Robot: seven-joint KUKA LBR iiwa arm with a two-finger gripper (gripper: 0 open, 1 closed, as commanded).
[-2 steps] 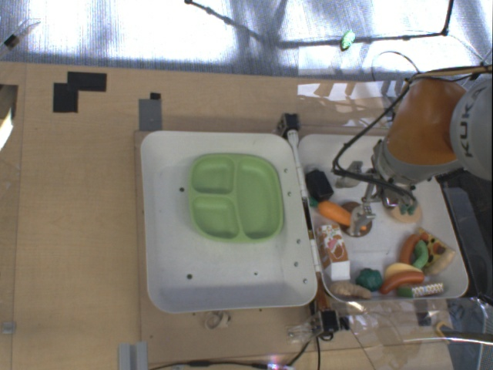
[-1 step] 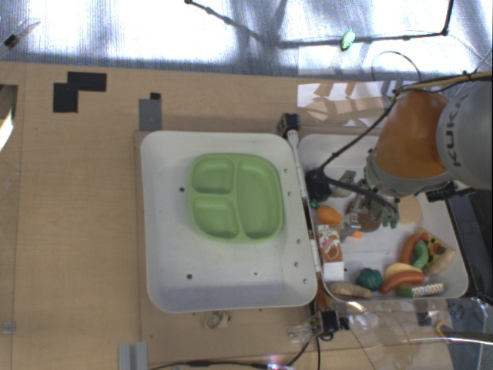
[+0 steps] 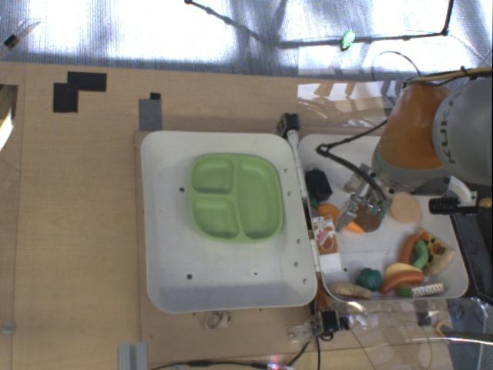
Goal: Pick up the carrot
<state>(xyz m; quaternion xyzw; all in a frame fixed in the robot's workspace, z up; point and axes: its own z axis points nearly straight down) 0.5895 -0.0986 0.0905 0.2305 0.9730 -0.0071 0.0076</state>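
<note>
The carrot (image 3: 331, 212) is an orange piece lying at the left side of the right bin (image 3: 454, 287), close to the wall between the two bins. Part of it also shows just below the gripper, and the middle of it is hidden. My gripper (image 3: 362, 213) hangs low right over the carrot's right end, at the tip of the grey arm with the orange band (image 3: 412, 129). Whether the carrot is between the jaws cannot be made out from this angle.
The left bin (image 3: 166, 230) bears a green divided plate (image 3: 235, 197). Around the carrot lie a black block (image 3: 317, 183), a brown-and-white packet (image 3: 325, 234), a tan disc (image 3: 406, 206), a green broccoli (image 3: 370, 277), a hot dog (image 3: 400, 276) and other toy food (image 3: 420, 249).
</note>
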